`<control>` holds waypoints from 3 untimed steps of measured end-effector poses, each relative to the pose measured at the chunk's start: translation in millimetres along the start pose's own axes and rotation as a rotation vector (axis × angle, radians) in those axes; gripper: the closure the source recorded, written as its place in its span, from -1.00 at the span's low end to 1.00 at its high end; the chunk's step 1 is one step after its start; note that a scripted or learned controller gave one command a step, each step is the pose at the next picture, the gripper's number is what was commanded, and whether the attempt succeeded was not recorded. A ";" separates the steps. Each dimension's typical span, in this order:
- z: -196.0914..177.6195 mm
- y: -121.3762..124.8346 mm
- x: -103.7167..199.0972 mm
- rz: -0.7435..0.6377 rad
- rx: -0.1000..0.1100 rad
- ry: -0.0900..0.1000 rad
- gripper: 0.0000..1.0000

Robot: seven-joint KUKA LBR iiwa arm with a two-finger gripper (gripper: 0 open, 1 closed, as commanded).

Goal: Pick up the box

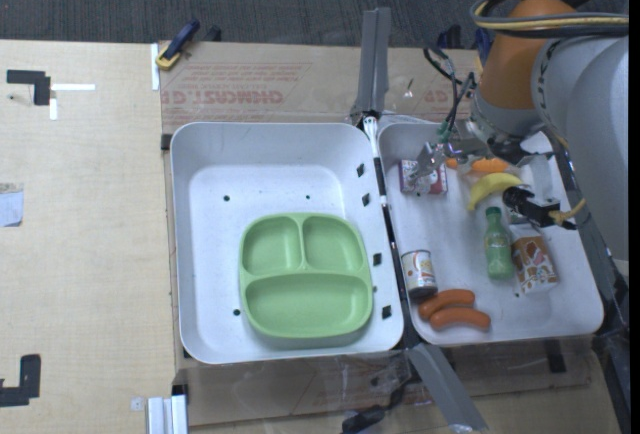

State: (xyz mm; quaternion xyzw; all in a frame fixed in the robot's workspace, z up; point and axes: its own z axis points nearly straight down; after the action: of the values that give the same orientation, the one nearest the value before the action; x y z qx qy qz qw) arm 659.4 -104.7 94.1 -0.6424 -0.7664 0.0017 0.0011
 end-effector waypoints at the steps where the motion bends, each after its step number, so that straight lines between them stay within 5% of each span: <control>1: 0.5 -12.6 -9.3 0.201 -0.007 0.003 -1.00; 2: -1.0 3.3 7.7 0.227 -0.009 -0.002 -1.00; 3: -1.0 -8.7 11.3 0.338 -0.013 0.000 -1.00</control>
State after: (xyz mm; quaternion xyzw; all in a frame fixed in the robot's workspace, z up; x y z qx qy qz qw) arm 648.9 -95.1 95.1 -0.7621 -0.6475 -0.0031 -0.0034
